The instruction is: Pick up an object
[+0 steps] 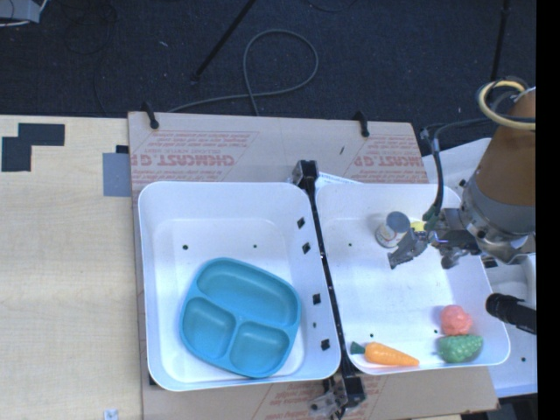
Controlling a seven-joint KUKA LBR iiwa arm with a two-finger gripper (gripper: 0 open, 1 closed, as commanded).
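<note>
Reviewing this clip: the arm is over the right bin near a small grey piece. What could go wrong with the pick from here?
1. The small grey object sits just beside the gripper, so a slightly off descent may knock it aside rather than grasp it.
2. The carrot, pink object and green object lie against the right bin near its front wall, leaving the gripper little room there.

Two white bins sit side by side on the bench (61,269). The left bin (166,217) holds a blue divided tray (238,315). In the right bin (367,322), the pincer (411,250) hovers just beside a small grey cylinder (391,229); a carrot (391,354), a pink ball (455,319) and a green lump (460,348) lie near the front edge.
</note>
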